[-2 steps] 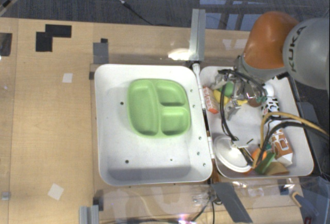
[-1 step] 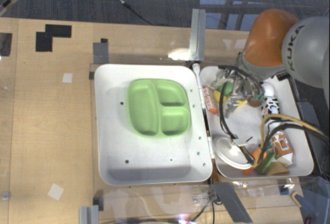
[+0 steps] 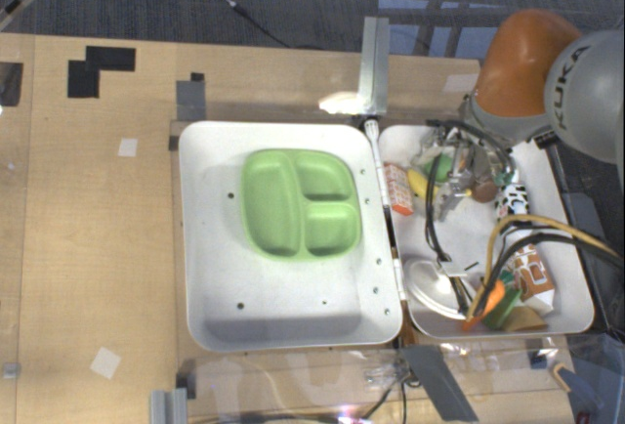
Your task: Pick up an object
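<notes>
My gripper (image 3: 457, 180) hangs low over the back half of the right bin (image 3: 576, 310), under the grey arm with its orange band (image 3: 518, 61). Right beneath and around it lie a yellow banana-like piece (image 3: 418, 183), a green item (image 3: 444, 163) and a small brown item (image 3: 484, 189). A red-and-white packet (image 3: 395, 188) lies by the bin's left wall. A black-and-white spotted object (image 3: 514, 200) lies just right of the gripper. I cannot make out anything held.
The left bin (image 3: 210, 305) holds a green divided plate (image 3: 298, 202). At the front of the right bin are a white bowl (image 3: 430, 287), an orange carrot (image 3: 485, 303), a brown box (image 3: 533, 273) and looping cables (image 3: 547, 232).
</notes>
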Robot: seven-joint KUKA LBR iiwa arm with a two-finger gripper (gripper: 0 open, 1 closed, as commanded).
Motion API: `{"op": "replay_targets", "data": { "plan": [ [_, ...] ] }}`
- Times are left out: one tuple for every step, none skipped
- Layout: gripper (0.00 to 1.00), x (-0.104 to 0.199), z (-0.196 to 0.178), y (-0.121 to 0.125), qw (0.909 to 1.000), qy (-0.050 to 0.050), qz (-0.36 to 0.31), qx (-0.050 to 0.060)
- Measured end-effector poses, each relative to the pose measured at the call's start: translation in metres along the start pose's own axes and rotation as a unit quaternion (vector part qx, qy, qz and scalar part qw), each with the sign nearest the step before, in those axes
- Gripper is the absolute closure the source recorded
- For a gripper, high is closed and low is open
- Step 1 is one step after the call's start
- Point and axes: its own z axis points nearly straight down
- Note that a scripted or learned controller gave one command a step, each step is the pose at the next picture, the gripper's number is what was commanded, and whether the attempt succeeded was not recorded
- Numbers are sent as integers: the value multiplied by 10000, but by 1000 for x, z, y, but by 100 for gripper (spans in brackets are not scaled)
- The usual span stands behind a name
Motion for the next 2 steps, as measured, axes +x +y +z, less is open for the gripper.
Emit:
{"op": "replay_targets", "data": {
  "plan": [
    [0, 5, -44, -98, 9981, -158, 591, 62],
    [0, 8, -2, -60, 9985, -26, 540, 68]
  ]
}}
